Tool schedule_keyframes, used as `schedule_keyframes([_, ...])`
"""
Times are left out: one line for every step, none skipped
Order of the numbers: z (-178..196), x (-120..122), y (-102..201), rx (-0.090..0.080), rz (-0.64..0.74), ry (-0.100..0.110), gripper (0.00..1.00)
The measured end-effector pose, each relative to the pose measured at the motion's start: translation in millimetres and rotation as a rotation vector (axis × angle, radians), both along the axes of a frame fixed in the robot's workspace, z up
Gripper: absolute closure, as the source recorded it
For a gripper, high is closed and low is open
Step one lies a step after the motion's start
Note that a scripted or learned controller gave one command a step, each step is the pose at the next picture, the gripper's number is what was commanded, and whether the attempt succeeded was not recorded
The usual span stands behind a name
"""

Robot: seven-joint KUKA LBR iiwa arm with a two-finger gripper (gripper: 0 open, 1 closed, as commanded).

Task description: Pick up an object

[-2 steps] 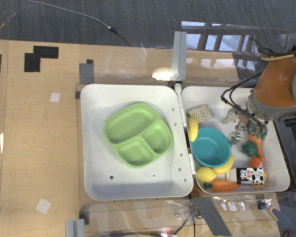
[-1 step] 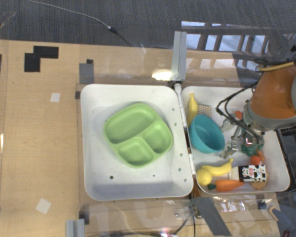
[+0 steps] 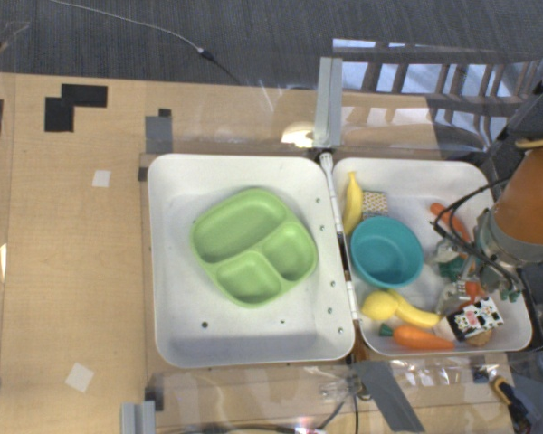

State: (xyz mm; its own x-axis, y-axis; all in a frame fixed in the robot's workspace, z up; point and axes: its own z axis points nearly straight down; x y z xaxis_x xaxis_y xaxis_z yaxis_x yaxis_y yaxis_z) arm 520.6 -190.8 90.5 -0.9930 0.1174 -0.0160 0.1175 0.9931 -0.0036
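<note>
Camera view, as I read it from my station:

Left shallow white bin (image 3: 176,333), centre of the frame: holds one light green plastic plate with three compartments (image 3: 253,245), lying flat near the bin's middle, tilted a little clockwise.

Right shallow white bin (image 3: 407,172), right of centre, sharing a wall with the left one: holds the pickable things; a yellow plastic banana (image 3: 352,201) along the upper left wall; a small speckled grey-brown block (image 3: 375,203) just beside it; a teal round plastic bowl (image 3: 386,251), upright, in the bin's middle; a yellow pear-shaped plastic squash (image 3: 392,308) just below the bowl, touching or nearly touching its rim; an orange plastic carrot (image 3: 423,338) along the lower wall, just under the squash; a small black-and-white patterned carton (image 3: 475,319) at the lower right corner, beside the carrot's tip.

Grey arm with orange band (image 3: 532,202), right edge of the frame, over the right side of the right bin; its gripper (image 3: 475,278) sits low among cables, just above the patterned carton; I cannot tell how it is set, nor whether it grips anything.

Wooden bench top (image 3: 63,242), left of the frame, bearing black square markers (image 3: 75,105) at the upper left.
</note>
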Motion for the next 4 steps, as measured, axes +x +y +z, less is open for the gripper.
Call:
schedule_keyframes([1,-17,41,-0.003,0.003,-0.005,0.0])
schedule_keyframes([1,41,38,-0.018,0.038,-0.001,0.0])
schedule_keyframes([1,8,34,-0.009,0.064,-0.002,0.0])
schedule_keyframes([1,32,51,-0.021,-0.083,-0.004,0.0])
